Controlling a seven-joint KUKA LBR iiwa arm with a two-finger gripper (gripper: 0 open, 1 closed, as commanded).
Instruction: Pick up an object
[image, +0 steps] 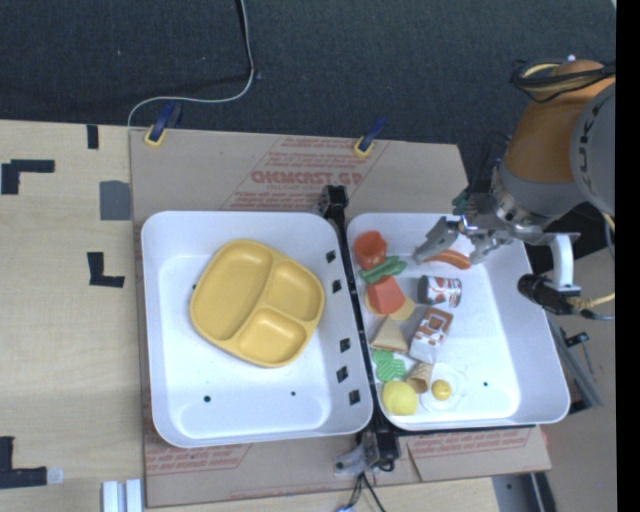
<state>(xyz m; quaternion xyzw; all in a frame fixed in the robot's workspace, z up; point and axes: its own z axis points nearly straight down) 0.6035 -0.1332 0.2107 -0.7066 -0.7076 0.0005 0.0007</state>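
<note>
Robot lab bench: cardboard sheet (300, 170) clamped under two white bins (160, 300), tape marks left of it, cable (225, 95) behind.

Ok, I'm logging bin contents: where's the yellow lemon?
In the camera view, the yellow lemon sits in the right bin, near its front-left corner, beside the fried egg.

Cardboard sheet (300, 175) under the bins carries red printing, upside down from this camera. One large word is visible beside red diagonal stripes, letters too blurred to read. Small packets (432, 333) in the right bin show printed labels, illegible.
</note>
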